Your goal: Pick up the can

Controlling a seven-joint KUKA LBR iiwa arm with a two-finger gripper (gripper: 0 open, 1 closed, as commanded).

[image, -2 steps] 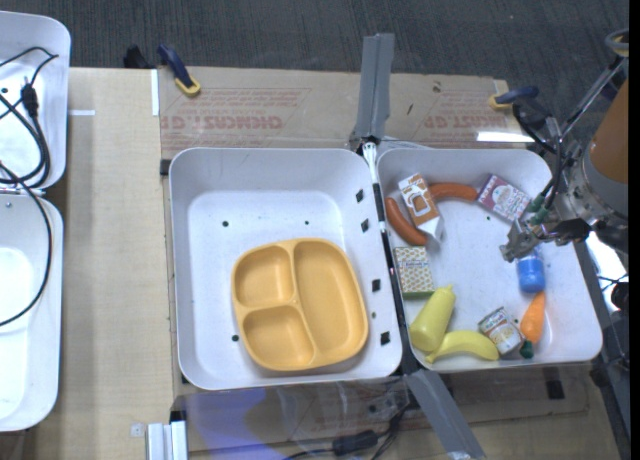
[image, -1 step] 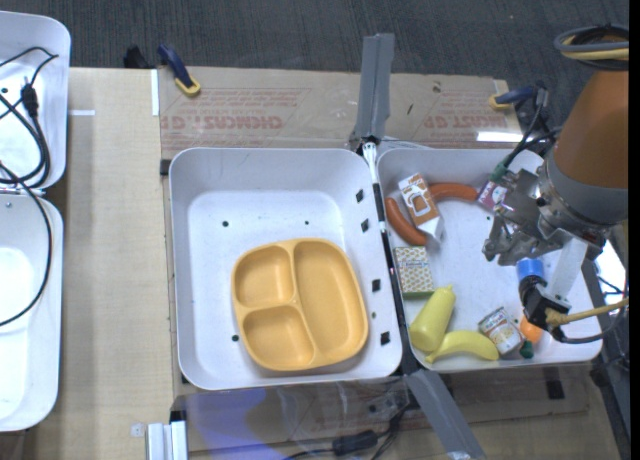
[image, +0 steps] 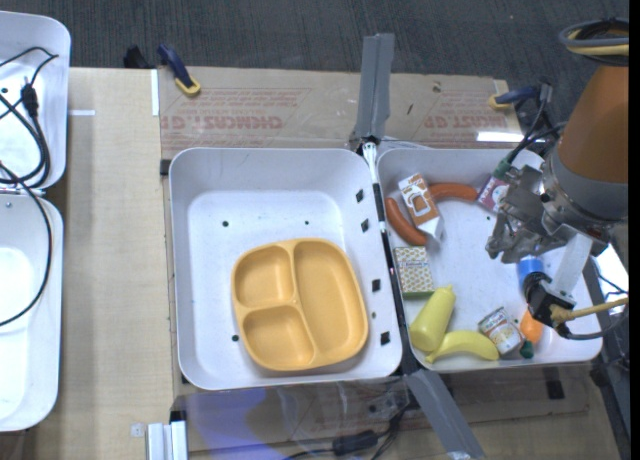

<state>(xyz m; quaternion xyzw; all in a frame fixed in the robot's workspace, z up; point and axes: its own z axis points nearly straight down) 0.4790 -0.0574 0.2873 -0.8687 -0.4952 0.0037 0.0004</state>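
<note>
The small round metal can (image: 497, 329) lies tipped near the right white bin's (image: 470, 163) front edge, touching the yellow banana (image: 463, 347). It looks hard, light and slippery, so squeezing its round sides seems best. The grey gripper (image: 512, 233) hangs above it, but nobody can tell its fingers' state.

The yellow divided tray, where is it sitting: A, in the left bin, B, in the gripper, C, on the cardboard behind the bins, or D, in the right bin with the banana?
A: the yellow divided tray lies flat on the floor of the left bin, apart from the food items in the right bin.
</note>
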